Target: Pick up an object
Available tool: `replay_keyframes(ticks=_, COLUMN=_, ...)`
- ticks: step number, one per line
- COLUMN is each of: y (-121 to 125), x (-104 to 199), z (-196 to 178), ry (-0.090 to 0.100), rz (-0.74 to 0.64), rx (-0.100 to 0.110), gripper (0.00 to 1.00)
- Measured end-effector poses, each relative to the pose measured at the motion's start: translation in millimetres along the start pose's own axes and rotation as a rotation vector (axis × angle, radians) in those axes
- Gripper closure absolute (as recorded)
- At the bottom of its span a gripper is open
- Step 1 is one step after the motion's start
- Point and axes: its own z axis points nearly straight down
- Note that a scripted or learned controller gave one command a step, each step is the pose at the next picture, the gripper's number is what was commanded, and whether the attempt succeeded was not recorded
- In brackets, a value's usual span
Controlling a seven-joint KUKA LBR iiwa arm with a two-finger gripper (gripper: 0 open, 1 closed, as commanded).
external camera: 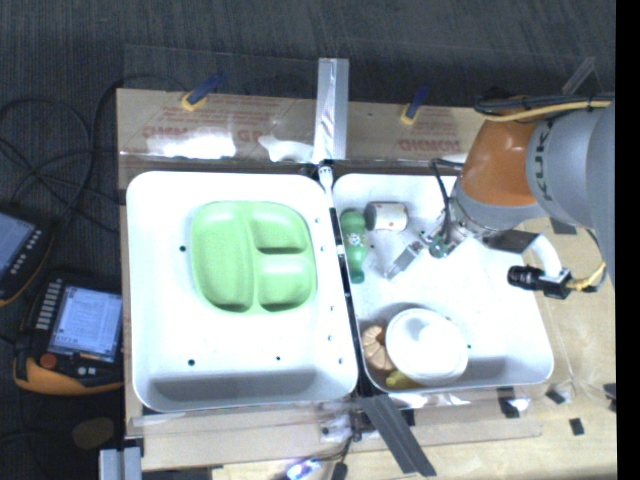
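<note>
Where left bin sits (beside right), green tray.

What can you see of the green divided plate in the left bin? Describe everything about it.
The green divided plate is pale green, plastic-looking, a rounded square with raised ridges splitting it into one large compartment on the left and two smaller ones on the right. It lies flat, face up, in the left bin, with nothing in it or touching it.

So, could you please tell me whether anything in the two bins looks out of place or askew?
Nothing looks spilled or damaged. The green bottle lies on its side against the divider in the right bin, and the green divided plate sits slightly rotated in the left bin.
</note>
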Motion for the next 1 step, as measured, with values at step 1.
replay_keyframes(ticks=1, y=47.9, x=-39.2, z=3.4, ry=0.022, rz=0.285, rx=0.028, gripper=0.00)
